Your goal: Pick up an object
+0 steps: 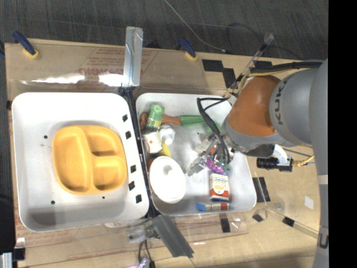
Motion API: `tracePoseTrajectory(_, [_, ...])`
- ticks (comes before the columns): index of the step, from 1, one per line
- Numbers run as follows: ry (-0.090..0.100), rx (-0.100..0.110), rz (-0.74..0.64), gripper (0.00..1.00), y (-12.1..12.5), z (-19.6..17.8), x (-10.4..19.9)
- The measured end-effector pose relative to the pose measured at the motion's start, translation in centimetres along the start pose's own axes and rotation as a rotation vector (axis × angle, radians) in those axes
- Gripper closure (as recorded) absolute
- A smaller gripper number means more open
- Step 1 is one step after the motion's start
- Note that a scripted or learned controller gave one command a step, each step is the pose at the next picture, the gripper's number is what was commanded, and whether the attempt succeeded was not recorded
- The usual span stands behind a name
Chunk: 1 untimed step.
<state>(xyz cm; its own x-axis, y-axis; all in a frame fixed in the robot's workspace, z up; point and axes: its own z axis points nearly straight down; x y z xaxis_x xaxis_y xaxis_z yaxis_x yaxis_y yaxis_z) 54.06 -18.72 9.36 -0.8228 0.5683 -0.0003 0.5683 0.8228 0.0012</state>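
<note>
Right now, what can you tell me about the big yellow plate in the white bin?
The yellow plate looks like smooth plastic with rounded corners. Raised ridges split it into three sections: one long one on the side away from the other bin and two smaller ones next to it. All three sections look bare. It lies flat, right side up, near the middle of the left white bin, turned a little askew. It touches just the bin floor. The gripper is over the other bin, far from it.
</note>
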Motion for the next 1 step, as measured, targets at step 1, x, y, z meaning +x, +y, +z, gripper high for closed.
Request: tracePoseTrajectory(1, [-0.002,0.000,-0.023,0.00,1.21,0.01,-2.74])
